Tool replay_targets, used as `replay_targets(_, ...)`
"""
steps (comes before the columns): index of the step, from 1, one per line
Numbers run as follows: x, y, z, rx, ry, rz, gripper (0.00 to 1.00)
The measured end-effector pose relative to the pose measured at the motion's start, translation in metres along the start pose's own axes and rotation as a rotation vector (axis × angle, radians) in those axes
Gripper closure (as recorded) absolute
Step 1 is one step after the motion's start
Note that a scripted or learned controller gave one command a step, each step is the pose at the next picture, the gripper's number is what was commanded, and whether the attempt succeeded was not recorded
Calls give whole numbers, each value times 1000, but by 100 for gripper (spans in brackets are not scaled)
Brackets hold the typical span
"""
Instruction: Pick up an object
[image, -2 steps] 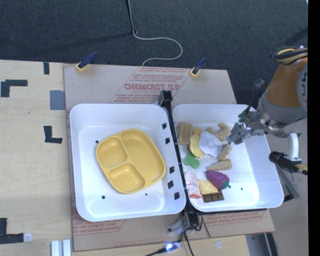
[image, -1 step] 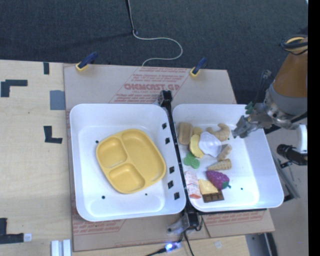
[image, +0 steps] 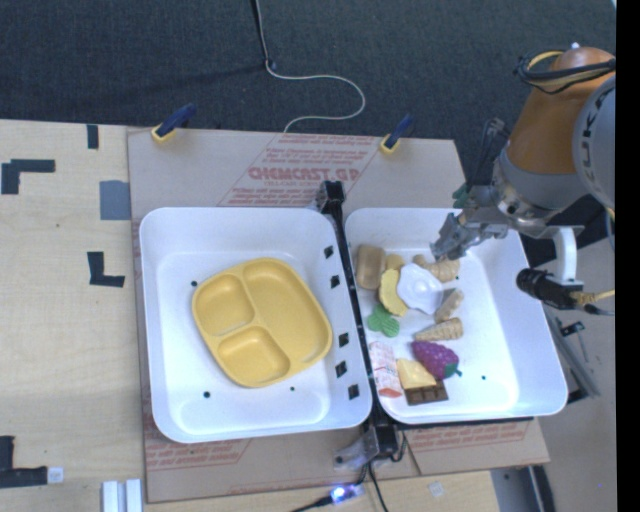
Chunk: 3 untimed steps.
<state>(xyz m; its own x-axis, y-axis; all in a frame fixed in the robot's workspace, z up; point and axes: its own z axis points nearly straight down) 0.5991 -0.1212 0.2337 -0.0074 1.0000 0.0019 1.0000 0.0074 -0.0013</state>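
A heap of toy food lies in the right bin (image: 520, 345): a tan slice (image: 368, 264), a white piece (image: 419, 290), a green leaf shape (image: 382, 322), a purple grape bunch (image: 435, 355), a yellow wedge (image: 414, 374) and a brown bar (image: 426, 395). My gripper (image: 449, 242) hangs over the bin's back part, right above a small tan piece (image: 441, 268) at the heap's far edge. Whether it touches that piece is unclear.
The left bin (image: 152, 300) holds a yellow three-compartment tray (image: 262, 320). A black divider (image: 340, 290) runs between the bins. The arm's grey links and orange band (image: 555, 120) stand at the right. Clamps (image: 172, 122) pin the cardboard at the back.
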Motion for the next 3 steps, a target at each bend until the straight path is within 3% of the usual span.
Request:
replay_targets(1, 60, 24, 4, 1, -1, 0, 100)
replay_targets(3, 147, 73, 2, 1, -2, 2, 100)
